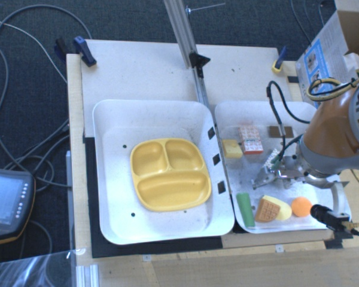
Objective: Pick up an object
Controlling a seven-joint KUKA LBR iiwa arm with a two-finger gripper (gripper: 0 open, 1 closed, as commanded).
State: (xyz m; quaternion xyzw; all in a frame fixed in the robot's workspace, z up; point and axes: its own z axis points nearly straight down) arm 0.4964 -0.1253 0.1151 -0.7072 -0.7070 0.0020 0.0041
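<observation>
Small toy items, none yet lifted, lie in the shallow white right bin (227, 115) at lower right. The gripper (274, 171) hovers mid-bin; finger state cannot be told. Next: descend onto one piece.

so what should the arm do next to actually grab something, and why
Probably a short shift toward the near edge of the right bin, then a descent. The gripper hangs over bare floor mid-bin with nothing between its fingers. The orange ball, the cracker-like block and the green stick sit along the near edge, the ball closest to the arm's side.
</observation>
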